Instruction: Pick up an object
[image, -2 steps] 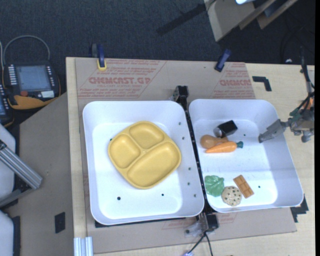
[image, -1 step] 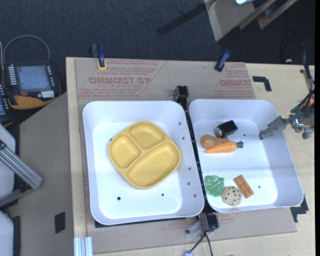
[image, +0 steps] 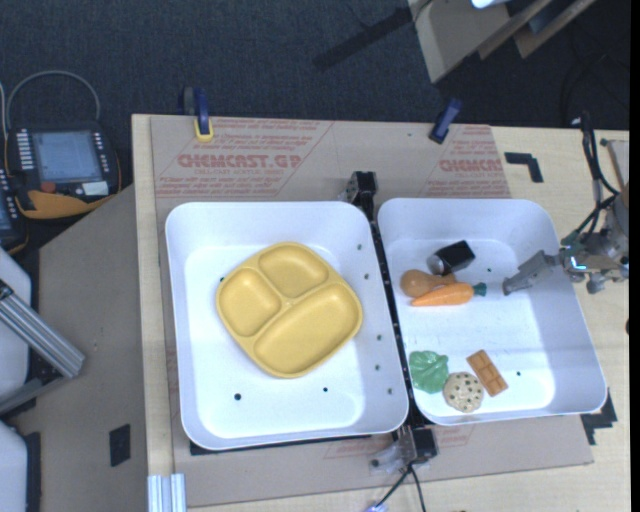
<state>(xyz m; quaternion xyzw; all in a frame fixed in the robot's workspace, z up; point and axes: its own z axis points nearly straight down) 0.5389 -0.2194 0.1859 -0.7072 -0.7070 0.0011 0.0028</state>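
Note:
The right bin (image: 560, 330) holds several small items. An orange carrot (image: 444, 295) lies beside a tan rounded piece (image: 414, 282), with a black block (image: 456, 254) just behind them. Near the front lie a green leafy piece (image: 430, 370), a speckled cookie (image: 463, 391) and an orange cracker (image: 487, 371). My gripper (image: 535, 272) reaches in over the right bin's right side, to the right of the carrot and apart from it. Nothing is seen in its grasp.
A yellow divided plate (image: 290, 308) lies in the middle of the left bin (image: 200, 400). A black divider with clips (image: 362, 186) runs between the bins. A pendant with a screen (image: 62, 160) sits off the bench at the far left.

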